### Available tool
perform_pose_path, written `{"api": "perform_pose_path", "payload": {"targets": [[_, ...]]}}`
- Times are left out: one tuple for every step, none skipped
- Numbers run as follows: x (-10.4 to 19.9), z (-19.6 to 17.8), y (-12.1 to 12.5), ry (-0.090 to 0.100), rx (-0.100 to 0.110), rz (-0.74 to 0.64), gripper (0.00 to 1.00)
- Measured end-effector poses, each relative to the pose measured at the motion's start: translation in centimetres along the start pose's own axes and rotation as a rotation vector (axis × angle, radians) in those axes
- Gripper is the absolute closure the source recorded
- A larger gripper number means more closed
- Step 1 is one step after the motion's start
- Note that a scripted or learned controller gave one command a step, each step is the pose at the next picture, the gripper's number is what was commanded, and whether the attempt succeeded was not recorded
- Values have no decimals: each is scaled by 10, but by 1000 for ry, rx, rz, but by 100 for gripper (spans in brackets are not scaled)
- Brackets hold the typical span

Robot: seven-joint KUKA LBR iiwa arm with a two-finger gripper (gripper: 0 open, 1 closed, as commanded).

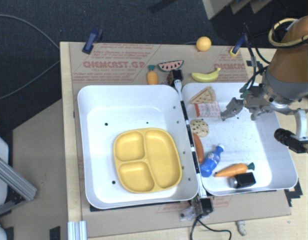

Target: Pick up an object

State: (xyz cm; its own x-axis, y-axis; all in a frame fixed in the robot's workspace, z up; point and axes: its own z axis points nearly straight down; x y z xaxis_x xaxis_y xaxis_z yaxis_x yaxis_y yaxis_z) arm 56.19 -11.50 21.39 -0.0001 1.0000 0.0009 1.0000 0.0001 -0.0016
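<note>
Camera view: pincer point(245, 109) hovers spread open, holding nothing, over the right bin point(274, 149); the blue bottle point(211, 161) lies well apart below-left, beside an orange carrot point(232, 170).

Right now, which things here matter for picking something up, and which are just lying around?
For the job, in the right bin: pincer, carrot, blue bottle, cookie, sandwich, hot dog.

Lying about: yellow plate in the left bin, banana, watermelon slice, orange ball.

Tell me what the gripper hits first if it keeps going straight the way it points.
The gripper points down at the right bin's bare white floor, right of the sandwich wedge. It would probably meet that floor first, though height is hard to judge from this view.
</note>
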Motion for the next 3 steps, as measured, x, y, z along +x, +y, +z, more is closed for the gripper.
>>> {"api": "perform_pose_path", "payload": {"targets": [[10,130,-5,-1,-2,0,0],[18,129,-19,-2,-1,2,0],[20,129,-53,-7,-4,4,0]]}}
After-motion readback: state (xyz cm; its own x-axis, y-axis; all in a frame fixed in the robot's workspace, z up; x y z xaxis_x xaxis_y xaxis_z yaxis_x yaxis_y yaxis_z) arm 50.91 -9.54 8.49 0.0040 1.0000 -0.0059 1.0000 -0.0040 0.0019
